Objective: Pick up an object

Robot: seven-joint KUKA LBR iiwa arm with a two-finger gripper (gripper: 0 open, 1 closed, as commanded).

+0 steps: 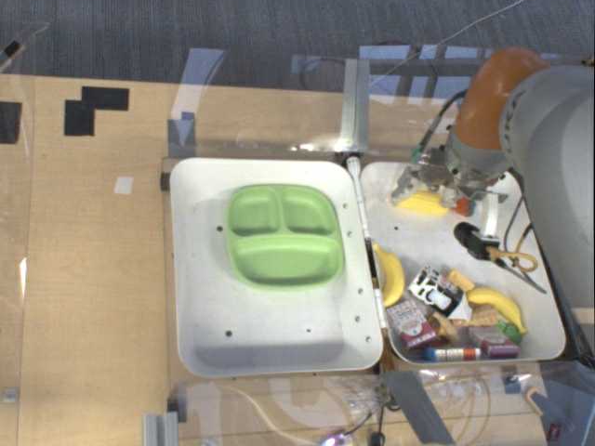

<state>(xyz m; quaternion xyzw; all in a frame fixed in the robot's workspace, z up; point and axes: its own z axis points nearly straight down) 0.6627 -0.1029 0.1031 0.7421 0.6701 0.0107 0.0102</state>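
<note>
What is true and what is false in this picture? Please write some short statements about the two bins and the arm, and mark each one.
1. The green plate lies flat in the left bin. True.
2. The gripper is over the left bin. False: it is at the far end of the right bin, close to a small yellow object.
3. A banana lies in the right bin, near the wall next to the left bin. True.
4. The green plate has one single compartment. False: it is divided into three, two at the far side and one at the near side.
</note>
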